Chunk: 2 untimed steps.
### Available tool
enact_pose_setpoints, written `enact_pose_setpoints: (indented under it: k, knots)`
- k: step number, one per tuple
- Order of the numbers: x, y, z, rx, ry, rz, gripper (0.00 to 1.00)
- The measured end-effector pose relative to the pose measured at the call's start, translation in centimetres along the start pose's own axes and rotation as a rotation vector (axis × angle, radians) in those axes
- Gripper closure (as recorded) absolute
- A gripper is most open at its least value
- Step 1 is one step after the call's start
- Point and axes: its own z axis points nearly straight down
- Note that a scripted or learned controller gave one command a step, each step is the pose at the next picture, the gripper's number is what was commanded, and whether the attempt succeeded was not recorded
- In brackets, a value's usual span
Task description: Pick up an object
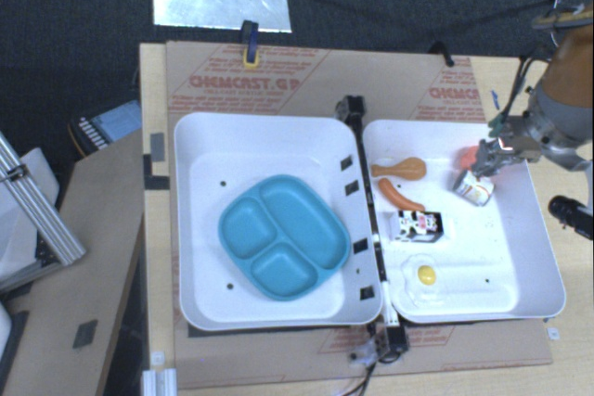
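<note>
From the overhead camera I see the gripper low in the right bin, its tips blurred against a small can-like object; I cannot tell whether it grips. The arm's upper part is cut off at right.

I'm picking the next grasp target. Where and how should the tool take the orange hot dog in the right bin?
Grip the hot dog across its middle, coming straight down from above. It lies flat and slanted, long and narrow, so closing across the short width fits best. Bare bin floor flanks its middle; the drumstick and printed card sit near its ends.
</note>
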Motion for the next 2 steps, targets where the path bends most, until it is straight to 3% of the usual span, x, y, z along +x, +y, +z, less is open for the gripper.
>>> enact_pose_setpoints:
  k: [2]
  knots:
    - [11.4,3.0,1.4,0.002,0.001,-0.001,1.0]
